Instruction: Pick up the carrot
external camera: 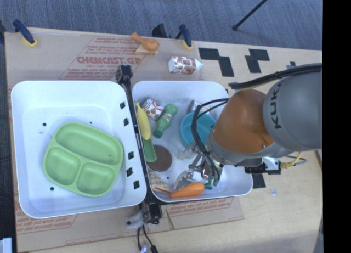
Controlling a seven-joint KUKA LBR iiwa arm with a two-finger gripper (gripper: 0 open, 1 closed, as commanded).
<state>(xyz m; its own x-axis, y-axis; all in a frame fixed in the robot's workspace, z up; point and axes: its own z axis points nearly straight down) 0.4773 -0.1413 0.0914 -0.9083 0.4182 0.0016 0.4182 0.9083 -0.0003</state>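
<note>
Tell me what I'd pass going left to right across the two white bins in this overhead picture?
Green divided plate in the left bin → yellow corn cob → green bottle → orange carrot → gripper just above the carrot → grey and orange arm.

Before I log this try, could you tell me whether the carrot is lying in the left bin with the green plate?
No, the carrot lies in the right bin near its front wall, while the green plate sits in the left bin.

Pincer (193,176) low over carrot (187,191), seemingly just above.
</note>
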